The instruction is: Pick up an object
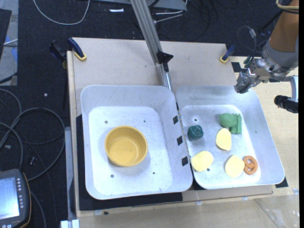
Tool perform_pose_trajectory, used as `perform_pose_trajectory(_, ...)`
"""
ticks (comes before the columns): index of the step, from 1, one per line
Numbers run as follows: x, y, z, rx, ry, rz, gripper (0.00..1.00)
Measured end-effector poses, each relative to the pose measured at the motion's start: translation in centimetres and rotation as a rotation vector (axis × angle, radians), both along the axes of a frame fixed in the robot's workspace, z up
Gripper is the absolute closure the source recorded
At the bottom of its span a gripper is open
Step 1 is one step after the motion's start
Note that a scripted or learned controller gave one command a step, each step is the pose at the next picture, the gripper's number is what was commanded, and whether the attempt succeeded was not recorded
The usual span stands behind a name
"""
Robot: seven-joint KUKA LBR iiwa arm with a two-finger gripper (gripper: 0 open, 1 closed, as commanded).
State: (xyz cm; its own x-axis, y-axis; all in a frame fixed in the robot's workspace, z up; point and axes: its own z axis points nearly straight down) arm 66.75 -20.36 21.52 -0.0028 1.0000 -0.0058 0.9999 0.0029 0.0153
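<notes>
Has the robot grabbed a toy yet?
Not yet. The tool is above the far edge of the right bin, carrying nothing visible. The green toy, dark ball and orange ring all lie in the bin. Reaching down, grabbing and lifting are left.

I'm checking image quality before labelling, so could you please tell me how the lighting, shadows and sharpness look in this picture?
Camera view: even, soft lighting; both white bins look bright but not blown out. The yellow bowl throws only a faint shadow. The small objects, such as the green piece, are slightly soft yet readable. The hand at the right bin's far corner looks dark and blurry.
</notes>
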Motion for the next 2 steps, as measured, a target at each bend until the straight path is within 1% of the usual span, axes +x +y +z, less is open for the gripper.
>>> perform_pose_trajectory(1, 0.2, 0.0, 5.5, 0.001, 0.002, 0.002, 1.0)
perform_pose_trajectory(2, -1.5, 4.6, 3.9, 0.008, 0.021, 0.005, 1.0)
